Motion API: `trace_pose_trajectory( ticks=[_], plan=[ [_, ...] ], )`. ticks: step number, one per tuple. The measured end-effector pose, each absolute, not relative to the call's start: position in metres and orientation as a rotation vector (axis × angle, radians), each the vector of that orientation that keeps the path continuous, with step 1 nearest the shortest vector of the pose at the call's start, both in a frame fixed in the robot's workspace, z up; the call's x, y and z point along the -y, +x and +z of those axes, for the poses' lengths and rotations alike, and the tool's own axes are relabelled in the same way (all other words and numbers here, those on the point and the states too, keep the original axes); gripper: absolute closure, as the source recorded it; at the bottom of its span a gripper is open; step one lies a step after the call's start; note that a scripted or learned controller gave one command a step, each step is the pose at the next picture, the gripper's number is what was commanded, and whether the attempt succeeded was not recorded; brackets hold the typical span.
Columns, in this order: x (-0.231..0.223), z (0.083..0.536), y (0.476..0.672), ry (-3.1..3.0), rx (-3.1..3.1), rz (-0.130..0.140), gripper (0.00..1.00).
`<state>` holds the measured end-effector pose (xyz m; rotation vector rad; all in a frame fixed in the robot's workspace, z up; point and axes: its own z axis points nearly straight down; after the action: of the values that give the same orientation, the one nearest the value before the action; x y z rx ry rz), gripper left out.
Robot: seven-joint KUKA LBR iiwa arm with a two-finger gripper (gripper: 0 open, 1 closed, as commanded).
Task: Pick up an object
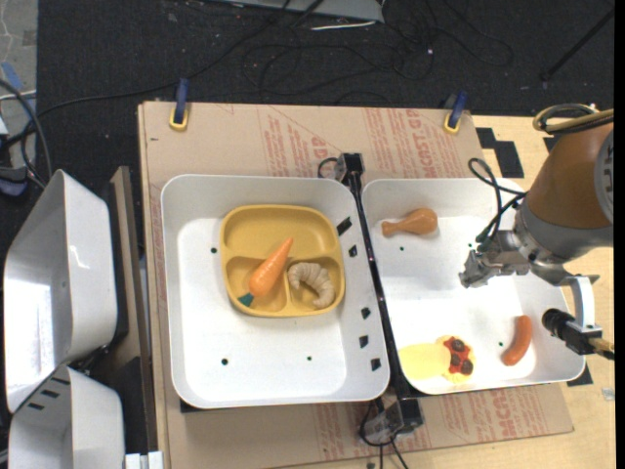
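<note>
Starting at the left, we are looking at the left bin [195,360], where a yellow divided plate [239,228] is holding a toy carrot [270,267] lying slanted across its divider and a pale shrimp [312,281] in the compartment just beside it. Moving right across the black divider, we are seeing the right bin [430,198] with a drumstick [411,225] near its far wall, a flat yellow egg piece [430,362] with a red and dark topping at the near edge, and a sausage [518,340] near the right corner. The gripper [476,270] is hanging above bare white floor between the drumstick and the sausage, touching neither; we cannot tell how it is set from this angle. No object is being carried, so we are judging the pick as not yet made. The risk we are weighing is a descent onto empty floor, since nothing is lying beneath it. The drumstick's rounded body could also roll aside, and the sausage is sitting close to the wall, where a finger could be striking the rim.
</note>
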<state>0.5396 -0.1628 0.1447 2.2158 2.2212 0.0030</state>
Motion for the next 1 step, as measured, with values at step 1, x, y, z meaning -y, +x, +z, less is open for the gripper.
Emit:
trace_pose_trajectory(
  ticks=[1],
  plan=[
    [0.1606,0.1927,0.5320,2.216,-2.221,0.003,1.00]
  ],
)
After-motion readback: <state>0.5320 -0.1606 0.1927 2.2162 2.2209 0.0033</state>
